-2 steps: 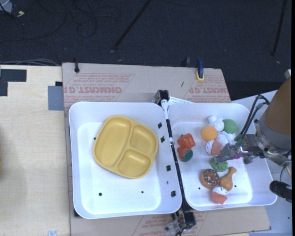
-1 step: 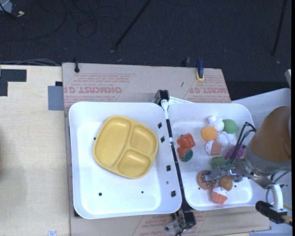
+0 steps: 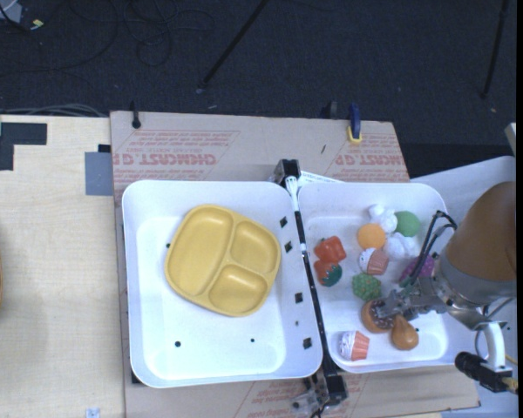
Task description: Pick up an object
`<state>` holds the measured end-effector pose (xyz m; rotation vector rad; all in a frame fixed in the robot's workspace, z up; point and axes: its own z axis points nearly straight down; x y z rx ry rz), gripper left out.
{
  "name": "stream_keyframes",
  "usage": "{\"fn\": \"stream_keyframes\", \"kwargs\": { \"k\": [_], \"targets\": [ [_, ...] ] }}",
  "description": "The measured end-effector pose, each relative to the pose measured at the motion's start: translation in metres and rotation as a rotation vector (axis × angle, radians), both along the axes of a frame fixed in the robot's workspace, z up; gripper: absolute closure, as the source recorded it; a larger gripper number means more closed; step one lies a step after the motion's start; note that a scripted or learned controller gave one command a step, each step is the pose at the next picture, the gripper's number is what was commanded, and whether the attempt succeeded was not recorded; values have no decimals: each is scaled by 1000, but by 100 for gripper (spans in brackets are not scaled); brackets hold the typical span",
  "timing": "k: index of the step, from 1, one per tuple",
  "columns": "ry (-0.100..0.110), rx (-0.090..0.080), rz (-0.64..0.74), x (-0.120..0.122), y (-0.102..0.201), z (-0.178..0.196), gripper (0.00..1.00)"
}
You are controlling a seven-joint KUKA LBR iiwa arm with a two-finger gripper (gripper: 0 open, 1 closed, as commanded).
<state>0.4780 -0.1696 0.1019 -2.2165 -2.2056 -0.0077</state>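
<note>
Camera view, slanted overhead: my gripper (image 3: 390,307) hangs low in the right bin (image 3: 331,200), among toys; whether it is open I cannot tell. Nearest, a brown pear (image 3: 404,333) lies at five o'clock, just beside it

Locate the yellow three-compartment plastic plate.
The yellow three-compartment plastic plate lies tilted in the left white bin of the camera view, across the divider from an orange-red toy in the right bin.

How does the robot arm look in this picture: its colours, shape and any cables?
The arm is a thick, rounded grey body with an orange band above the wrist. Thin dark cables loop along it toward the small dark metal gripper.
</note>
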Motion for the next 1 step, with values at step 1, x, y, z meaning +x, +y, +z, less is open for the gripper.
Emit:
{"fn": "stream_keyframes", "kwargs": {
  "k": [1],
  "targets": [
    [-4, -9, 16, -1, 111, 87, 100]
  ]
}}
